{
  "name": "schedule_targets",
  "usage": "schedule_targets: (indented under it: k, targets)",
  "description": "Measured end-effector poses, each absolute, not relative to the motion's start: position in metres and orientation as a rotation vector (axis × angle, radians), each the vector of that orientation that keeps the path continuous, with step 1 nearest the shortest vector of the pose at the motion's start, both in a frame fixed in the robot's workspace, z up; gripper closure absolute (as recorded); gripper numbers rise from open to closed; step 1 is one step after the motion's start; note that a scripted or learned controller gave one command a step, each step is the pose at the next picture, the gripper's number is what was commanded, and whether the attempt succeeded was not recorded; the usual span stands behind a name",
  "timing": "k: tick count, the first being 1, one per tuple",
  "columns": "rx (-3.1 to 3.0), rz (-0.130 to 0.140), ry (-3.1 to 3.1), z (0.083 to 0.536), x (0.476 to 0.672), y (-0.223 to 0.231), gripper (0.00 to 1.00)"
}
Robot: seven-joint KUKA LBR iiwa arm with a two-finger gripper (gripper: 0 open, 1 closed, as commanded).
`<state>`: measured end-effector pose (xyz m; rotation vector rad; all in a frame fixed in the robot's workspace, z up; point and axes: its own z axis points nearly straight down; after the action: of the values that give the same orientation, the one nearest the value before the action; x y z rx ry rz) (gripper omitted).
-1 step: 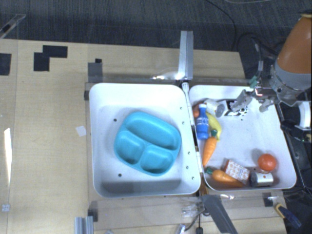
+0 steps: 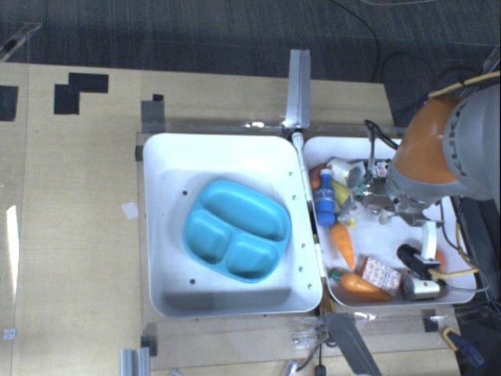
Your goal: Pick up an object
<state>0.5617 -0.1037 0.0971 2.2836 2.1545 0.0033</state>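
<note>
The gripper [image 2: 368, 197] is positioned low in the right bin [image 2: 462, 294]; its state cannot be determined. A carrot [image 2: 343, 244] lies just near-left of it, long axis running far-to-near.

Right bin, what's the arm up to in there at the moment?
The grey arm with its orange band reaches in from the right, and its gripper is low over the far part of the right bin, among the small items. Near it stand a blue bottle by the divider and an orange carrot just below. Nothing can be seen between the fingers, so no pick is confirmed. The left bin holds a blue divided tray, untouched.
</note>
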Motion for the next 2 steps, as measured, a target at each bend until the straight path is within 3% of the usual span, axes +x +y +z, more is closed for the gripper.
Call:
schedule_targets:
  k: [1, 2]
  targets:
    - [2.284, 0.002, 2.158, 0.105, 0.562, -0.103, 1.0]
    - [2.274, 0.0, 2.165, 0.235, 0.58, -0.044, 1.0]
